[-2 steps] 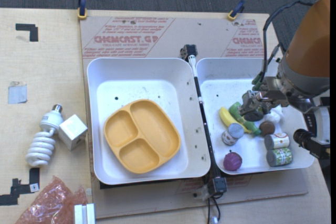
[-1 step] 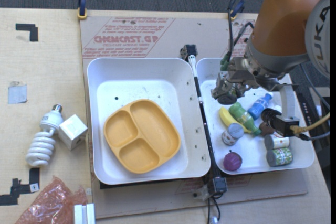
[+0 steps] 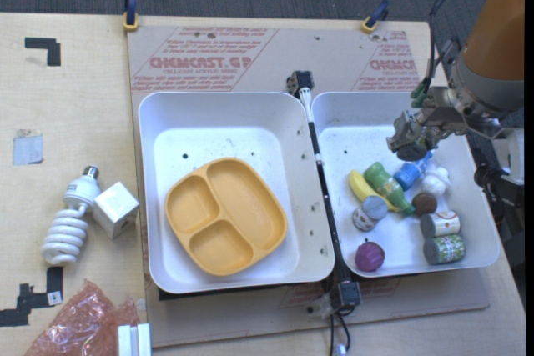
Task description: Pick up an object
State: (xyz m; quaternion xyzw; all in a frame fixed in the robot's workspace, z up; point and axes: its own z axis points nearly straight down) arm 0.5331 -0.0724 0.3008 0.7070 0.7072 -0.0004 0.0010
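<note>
Just below the end effector, a blue bottle among toys.

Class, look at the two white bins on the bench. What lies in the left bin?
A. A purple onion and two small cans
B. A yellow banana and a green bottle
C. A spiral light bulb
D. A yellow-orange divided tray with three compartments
D: the yellow-orange divided tray lies on the floor of the left bin, while the spiral light bulb lies outside on the bench.

Gripper above right bin's cluttered objects.
</note>
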